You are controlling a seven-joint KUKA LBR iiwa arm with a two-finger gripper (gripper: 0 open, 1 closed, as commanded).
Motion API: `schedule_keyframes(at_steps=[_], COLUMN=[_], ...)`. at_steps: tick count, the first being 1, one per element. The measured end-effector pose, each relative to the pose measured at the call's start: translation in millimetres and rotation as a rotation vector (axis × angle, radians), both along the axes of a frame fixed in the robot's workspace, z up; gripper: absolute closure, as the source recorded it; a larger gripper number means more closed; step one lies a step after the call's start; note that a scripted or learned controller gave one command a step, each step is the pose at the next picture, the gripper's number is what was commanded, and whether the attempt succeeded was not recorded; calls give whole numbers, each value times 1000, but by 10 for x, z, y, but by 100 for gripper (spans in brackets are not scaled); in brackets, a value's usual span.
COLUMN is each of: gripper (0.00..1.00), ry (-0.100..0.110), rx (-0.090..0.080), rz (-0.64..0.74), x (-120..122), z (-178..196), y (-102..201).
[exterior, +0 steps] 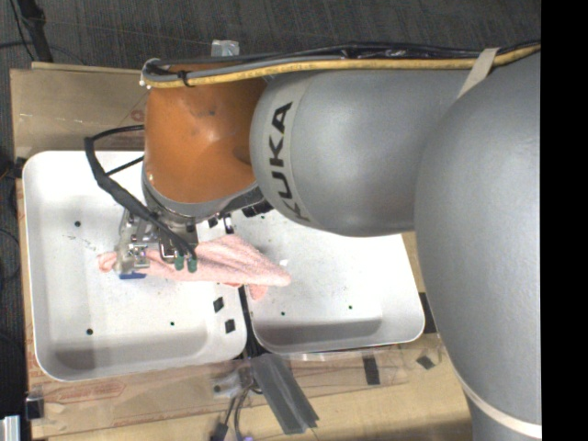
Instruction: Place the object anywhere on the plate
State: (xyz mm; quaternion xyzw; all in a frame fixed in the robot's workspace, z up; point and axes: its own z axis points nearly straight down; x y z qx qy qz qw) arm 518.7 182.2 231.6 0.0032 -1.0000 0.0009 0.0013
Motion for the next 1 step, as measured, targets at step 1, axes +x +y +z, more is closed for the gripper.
schedule_keyframes(at_steps=[1], gripper=[0], ry=[-1], rx=[0], rz=[0], x=[2], z=[3], y=[-1])
